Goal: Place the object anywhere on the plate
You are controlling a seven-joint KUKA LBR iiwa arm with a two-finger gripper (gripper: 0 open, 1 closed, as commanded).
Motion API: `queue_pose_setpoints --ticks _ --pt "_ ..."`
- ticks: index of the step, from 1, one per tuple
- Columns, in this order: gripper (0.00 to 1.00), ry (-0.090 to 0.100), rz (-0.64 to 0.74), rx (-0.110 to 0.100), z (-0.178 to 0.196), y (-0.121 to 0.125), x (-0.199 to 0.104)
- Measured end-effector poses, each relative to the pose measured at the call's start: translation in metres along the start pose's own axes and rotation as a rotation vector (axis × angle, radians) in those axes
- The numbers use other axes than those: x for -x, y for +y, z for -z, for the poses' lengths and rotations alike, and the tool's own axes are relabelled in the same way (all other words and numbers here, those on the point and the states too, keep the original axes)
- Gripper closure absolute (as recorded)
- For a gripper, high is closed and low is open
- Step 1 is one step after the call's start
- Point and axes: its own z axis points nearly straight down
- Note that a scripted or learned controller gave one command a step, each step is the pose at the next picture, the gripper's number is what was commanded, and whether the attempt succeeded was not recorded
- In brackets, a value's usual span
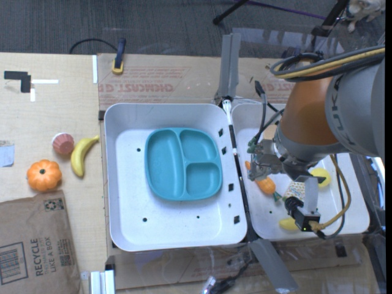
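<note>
In the right bin [361, 222] the gripper [262, 171] hangs low with an orange object [266, 185] just below its fingers, whether touching or gripped I cannot tell, well apart from the plate [183, 163] in the left bin [125, 182]

Arm [343, 97] runs off the right edge of the frame and covers much of the right bin [263, 216]. Orange object [266, 185], lower centre-right, partly hidden under the wrist (kind not readable). Two yellow objects [321, 177] [288, 224] partly covered by cables. Cardboard box [33, 250], lower left, cut by the frame's edges.
</note>
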Motion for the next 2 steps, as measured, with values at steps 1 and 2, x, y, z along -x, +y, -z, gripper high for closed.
queue_pose_setpoints --ticks 1,2 --pt "1.00 -0.002 -0.042 -0.003 -0.001 0.057 0.091" --pt "1.00 -0.001 0.043 -0.002 -0.023 0.037 0.200"
